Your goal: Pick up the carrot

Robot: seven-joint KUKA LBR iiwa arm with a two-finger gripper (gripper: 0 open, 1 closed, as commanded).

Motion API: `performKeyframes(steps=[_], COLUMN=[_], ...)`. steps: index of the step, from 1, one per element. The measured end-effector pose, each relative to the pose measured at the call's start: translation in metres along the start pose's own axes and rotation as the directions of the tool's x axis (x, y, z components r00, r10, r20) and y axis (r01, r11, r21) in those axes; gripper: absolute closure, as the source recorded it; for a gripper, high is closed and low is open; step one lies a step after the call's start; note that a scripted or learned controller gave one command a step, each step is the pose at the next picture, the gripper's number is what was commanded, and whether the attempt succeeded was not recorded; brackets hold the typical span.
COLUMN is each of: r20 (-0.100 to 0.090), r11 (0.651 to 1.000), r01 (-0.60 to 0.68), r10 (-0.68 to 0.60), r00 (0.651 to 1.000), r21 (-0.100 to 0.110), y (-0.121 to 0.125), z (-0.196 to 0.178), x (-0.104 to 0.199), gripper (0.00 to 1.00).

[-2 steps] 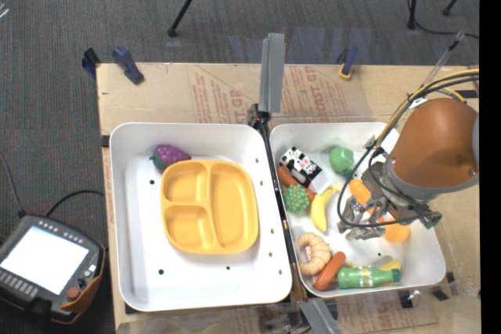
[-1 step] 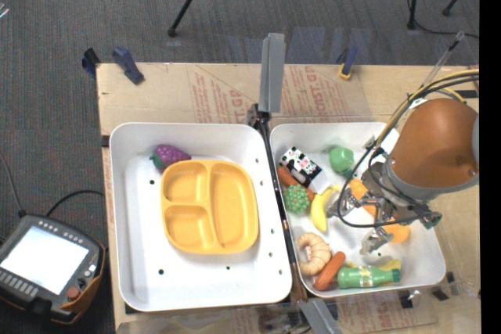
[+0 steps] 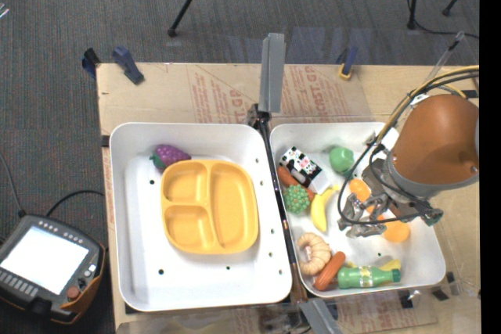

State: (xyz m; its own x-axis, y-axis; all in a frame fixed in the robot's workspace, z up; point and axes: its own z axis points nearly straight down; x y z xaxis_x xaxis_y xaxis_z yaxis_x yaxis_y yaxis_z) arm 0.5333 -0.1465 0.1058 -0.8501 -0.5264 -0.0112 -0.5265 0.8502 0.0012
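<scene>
Subject item: the carrot (image 3: 290,177) lies in the right bin (image 3: 427,266), close to that bin's left wall and towards its far half. Its long axis runs diagonally, from far-left to near-right. Which end is the tip cannot be told, as a black-and-white patterned block (image 3: 301,163) rests over its far side. A green knobbly toy (image 3: 296,200) sits just beside its near edge, with a banana (image 3: 322,209) to the right of that.

Gripper (image 3: 365,217): positioned low over the middle of the right bin, beneath the arm's orange band (image 3: 434,141). Whether the jaws are spread or pressed together cannot be told. The carrot lies well apart from the jaws, to their left, with the banana between them. Two orange pieces (image 3: 398,232) lie close to the gripper.
</scene>
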Motion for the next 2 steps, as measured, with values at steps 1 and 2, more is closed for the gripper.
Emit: performKeyframes(steps=[1, 2], r20=[-0.002, -0.007], r11=[0.993, 0.993], r01=[0.119, 0.118], r10=[-0.119, -0.118], r00=[0.993, 0.993], r21=[0.012, 0.000], y=[-0.0333, -0.0321], z=[-0.2197, -0.2134], x=[0.0509, 0.0522], gripper=[1.00, 0.00])
